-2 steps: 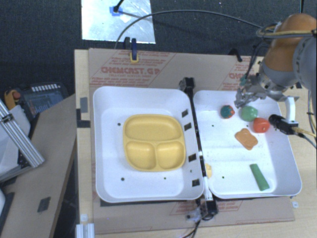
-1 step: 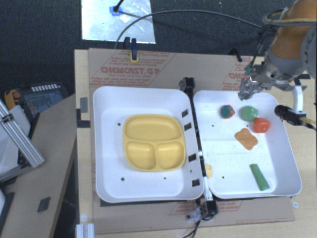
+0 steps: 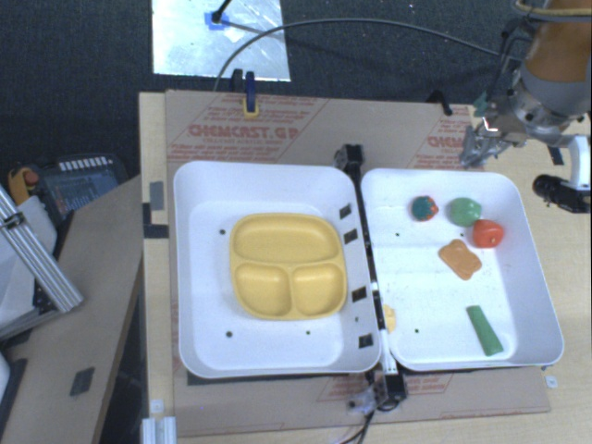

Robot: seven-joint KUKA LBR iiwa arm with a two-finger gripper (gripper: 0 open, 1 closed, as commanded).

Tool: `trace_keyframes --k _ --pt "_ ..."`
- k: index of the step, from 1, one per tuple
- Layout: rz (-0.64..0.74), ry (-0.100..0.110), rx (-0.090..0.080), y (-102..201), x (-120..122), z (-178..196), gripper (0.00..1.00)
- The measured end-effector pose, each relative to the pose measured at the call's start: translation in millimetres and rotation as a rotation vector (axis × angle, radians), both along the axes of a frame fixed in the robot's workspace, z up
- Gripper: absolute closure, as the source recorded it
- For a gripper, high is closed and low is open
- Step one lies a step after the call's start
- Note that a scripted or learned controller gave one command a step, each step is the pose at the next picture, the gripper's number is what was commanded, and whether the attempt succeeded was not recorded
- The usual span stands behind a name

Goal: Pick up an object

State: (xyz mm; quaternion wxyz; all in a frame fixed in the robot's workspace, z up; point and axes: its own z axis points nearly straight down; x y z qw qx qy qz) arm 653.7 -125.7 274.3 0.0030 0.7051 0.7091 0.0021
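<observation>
Five small objects lie in the right bin (image 3: 527, 248): a teal and red ball (image 3: 425, 208) near the far wall, a green round piece (image 3: 464, 211) just beside it, a red round piece (image 3: 487, 234) touching or nearly touching the green one, an orange block (image 3: 460, 258) a little nearer the middle, and a green stick (image 3: 484, 329) lying apart toward the near right corner. None of them is lifted; all rest on the bin floor. The gripper (image 3: 478, 146) hangs above the bench just beyond the far rim of this bin, well apart from every object and with nothing in its grasp; how far it stands open is hard to make out at this size, so that cannot be told. The arm (image 3: 555, 54) rises from it toward the upper right. The left bin (image 3: 199, 248) carries a yellow divided tray (image 3: 285, 265) with three compartments, set near its middle
</observation>
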Motion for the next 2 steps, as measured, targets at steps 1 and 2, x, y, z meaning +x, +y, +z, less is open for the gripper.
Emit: trace_keyframes --k 1,2 --pt "0.003 0.005 0.002 54.4 -6.8 -0.6 1.0" --pt "0.004 0.007 0.003 114.5 -19.3 -12.3 1.0"
